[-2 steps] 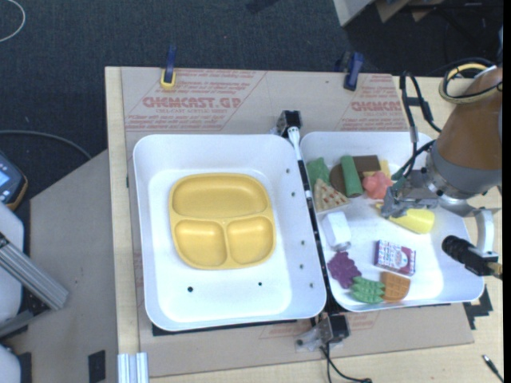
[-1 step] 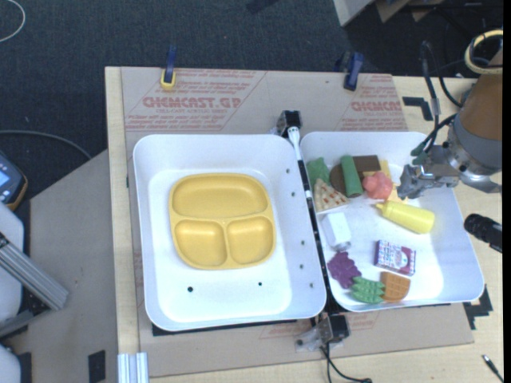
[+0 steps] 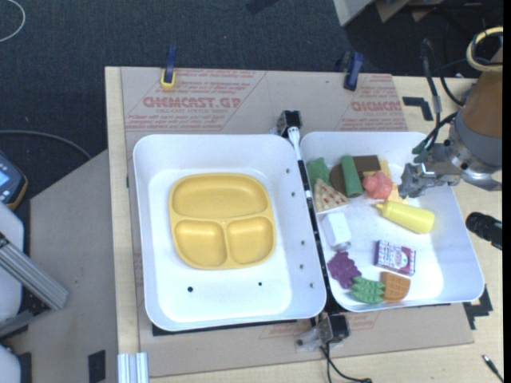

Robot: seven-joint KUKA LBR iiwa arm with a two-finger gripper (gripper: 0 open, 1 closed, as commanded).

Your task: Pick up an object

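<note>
Overhead view of the bench with two shallow white bins side by side. The arm (image 3: 485,126), grey with an orange band above the wrist, enters from the right and carries the gripper (image 3: 417,182) over the upper right part of the right bin (image 3: 455,282). Whether the jaws are spread or pressed together cannot be told from this angle, and nothing is seen between them.

Just below the jaws lies a yellow cylinder (image 3: 409,216), tilted across the bin floor. Just to their left sits a pink round piece (image 3: 378,185), with a brown block (image 3: 366,165) and a dark green block (image 3: 350,175) beyond it, then a lighter green block (image 3: 319,170) and a pizza-slice toy (image 3: 328,195). Farther below and left of the jaws are a white block (image 3: 338,229), a small purple and white carton (image 3: 394,257), a purple grape cluster (image 3: 344,268), a green leafy piece (image 3: 367,290) and an orange waffle piece (image 3: 395,286).

Well apart to the left of the jaws, the left bin (image 3: 152,238) holds a yellow three-compartment plate (image 3: 222,218).
</note>
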